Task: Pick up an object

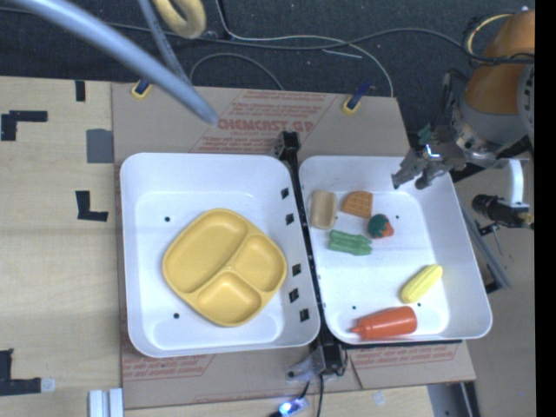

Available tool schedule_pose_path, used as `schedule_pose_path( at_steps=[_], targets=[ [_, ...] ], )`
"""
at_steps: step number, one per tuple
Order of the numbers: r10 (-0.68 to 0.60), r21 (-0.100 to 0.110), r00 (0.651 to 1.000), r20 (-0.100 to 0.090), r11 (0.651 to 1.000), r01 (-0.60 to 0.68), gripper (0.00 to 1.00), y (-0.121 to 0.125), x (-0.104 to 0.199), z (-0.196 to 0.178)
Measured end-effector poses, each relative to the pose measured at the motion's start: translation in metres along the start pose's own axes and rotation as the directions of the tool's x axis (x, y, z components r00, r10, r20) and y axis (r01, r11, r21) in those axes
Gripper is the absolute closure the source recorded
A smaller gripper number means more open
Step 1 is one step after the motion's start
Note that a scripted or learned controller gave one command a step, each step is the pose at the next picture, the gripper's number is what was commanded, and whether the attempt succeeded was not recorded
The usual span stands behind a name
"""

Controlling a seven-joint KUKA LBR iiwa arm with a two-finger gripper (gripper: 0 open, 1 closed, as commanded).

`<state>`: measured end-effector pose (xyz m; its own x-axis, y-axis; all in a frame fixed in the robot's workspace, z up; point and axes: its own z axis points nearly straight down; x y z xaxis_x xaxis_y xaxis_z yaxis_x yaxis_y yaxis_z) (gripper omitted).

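Observation:
The right bin (460,259) holds several toy foods. A beige piece (322,208), an orange wedge (356,203) and a small red and green piece (379,226) lie near its back left. Just in front of them is a green pod (349,243). A yellow corn cob (421,282) and a red-orange sausage shape (385,322) lie toward the front right. My gripper (413,181) hangs over the bin's back right corner, its two dark fingers spread open with nothing between them. It is to the right of the orange wedge and apart from it.
The left bin (143,233) holds a yellow divided plate (224,266). A black divider (300,233) joins the two bins. Cables run across the dark area behind the cardboard, and a grey pole (113,37) slants over the back left.

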<state>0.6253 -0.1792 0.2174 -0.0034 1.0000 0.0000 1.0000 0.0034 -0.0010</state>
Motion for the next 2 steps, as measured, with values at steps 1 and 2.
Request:
schedule_pose_path(
  at_steps=[1, 2],
  targets=[
    [-0.001, 0.001, 1.000, -0.001, 1.000, 0.001, 1.00, -0.005, 0.044, 0.004],
    [-0.002, 0.002, 1.000, -0.001, 1.000, 0.002, 1.00, -0.008, 0.090, 0.009]
  ],
)
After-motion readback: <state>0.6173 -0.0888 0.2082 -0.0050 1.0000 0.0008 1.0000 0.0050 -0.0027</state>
